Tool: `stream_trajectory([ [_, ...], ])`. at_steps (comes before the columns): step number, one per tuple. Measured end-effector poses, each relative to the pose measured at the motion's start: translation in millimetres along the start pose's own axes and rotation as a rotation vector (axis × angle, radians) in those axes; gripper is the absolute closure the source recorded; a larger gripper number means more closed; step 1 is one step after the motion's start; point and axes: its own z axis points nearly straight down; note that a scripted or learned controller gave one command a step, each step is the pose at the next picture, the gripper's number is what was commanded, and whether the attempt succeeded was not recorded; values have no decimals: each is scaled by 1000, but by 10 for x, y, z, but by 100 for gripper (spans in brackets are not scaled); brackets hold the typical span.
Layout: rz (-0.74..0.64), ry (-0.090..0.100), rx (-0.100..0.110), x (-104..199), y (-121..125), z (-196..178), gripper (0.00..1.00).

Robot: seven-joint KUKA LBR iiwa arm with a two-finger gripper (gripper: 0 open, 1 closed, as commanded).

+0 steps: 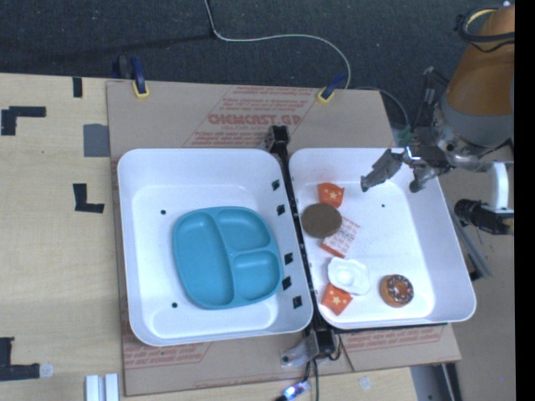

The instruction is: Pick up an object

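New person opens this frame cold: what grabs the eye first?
The blue divided plate sits alone in the left bin. In the right bin, small items cluster by the divider, with a donut apart near the front. The gripper, open, hangs over that bin's far right corner.

Two bins sit side by side on a cardboard sheet (251, 111) laid over the bench. The left bin (142, 174) holds a divided tray (226, 256) near its middle. The right bin (435, 249) holds six items: a small packet (331, 195) towards the far left, a round disc (321, 220) just in front of it, a flat sachet (341, 239) touching the disc's near right, a small cup (348, 275) nearer still, a second packet (336, 300) at the near left, and a doughnut (396, 290) to the right of the cup. The gripper (396, 171) is above the bin's far right part. A cable (276, 36) lies behind the sheet.
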Motion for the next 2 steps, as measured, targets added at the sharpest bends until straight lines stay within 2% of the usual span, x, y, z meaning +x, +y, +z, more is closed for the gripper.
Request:
stream_trajectory([
  [1,-4,-2,-13,5,19,-73,0],
  [2,-2,-3,-10,-52,48,379,0],
])
